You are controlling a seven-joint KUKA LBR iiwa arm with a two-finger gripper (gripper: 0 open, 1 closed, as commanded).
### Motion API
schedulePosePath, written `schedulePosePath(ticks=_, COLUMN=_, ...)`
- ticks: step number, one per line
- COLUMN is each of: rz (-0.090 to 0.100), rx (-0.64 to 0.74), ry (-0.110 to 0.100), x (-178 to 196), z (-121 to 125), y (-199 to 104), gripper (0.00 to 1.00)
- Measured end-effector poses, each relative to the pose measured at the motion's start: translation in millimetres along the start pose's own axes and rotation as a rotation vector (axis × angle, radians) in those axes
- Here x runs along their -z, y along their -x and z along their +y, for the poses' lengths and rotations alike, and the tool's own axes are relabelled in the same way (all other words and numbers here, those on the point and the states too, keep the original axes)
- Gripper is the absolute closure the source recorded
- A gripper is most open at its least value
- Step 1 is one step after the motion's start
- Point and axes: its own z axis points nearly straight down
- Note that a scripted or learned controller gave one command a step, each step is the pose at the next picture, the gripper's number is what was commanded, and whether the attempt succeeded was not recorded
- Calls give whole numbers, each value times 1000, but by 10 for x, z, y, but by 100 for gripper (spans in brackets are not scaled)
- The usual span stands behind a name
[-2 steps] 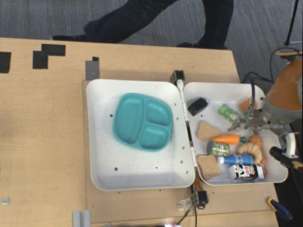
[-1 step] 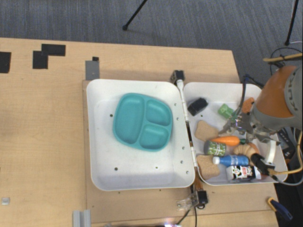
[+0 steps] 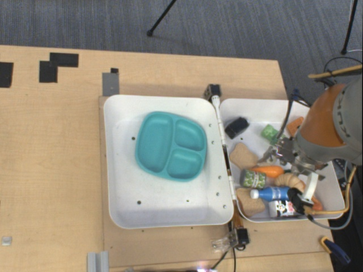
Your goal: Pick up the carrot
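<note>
- I see the arm (image 3: 332, 123) reaching in from the right edge of the camera view, its orange band sitting over the right rim of the right bin (image 3: 252, 105).
- The wrist bends down and leftward into that bin, so the gripper (image 3: 285, 158) hangs low over the clutter in the bin's middle.
- The carrot (image 3: 267, 171) lies in the right bin, roughly level, just under and left of the gripper's metal parts.
- I cannot tell how the jaws stand: the wrist body and bracket cover them from above, and I cannot make out whether anything sits between them.
- Around the carrot: a small green-labelled can (image 3: 253, 179) touches it from the lower left, a tan block (image 3: 243, 154) lies just above-left, and a beige knobbly piece (image 3: 291, 180) lies just to the right.
- A blue bottle with a white cap (image 3: 271, 194) lies below the carrot, and a black-and-white packet (image 3: 282, 208) rests near the bin's front rim.
- Farther back in the right bin I see a black object (image 3: 236, 126) and a small green block (image 3: 270, 132), both apart from the gripper.
- The left bin (image 3: 122, 152) holds a teal divided plate (image 3: 171, 145), well apart from the arm.
- Both bins sit side by side on the wooden bench (image 3: 51, 169).
</note>
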Motion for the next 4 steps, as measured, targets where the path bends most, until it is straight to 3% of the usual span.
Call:
schedulePosePath(ticks=1, rz=3, rx=3, ry=7, x=120, z=30, y=-27, gripper=100)
schedulePosePath(ticks=2, rz=3, rx=3, ry=6, x=116, z=27, y=-26, gripper=0)
schedulePosePath(ticks=3, rz=-2, rx=34, ry=11, x=14, z=-426, y=-136, gripper=0)
schedulePosePath(ticks=4, rz=3, rx=35, ry=20, x=138, z=-383, y=-170, gripper=100)
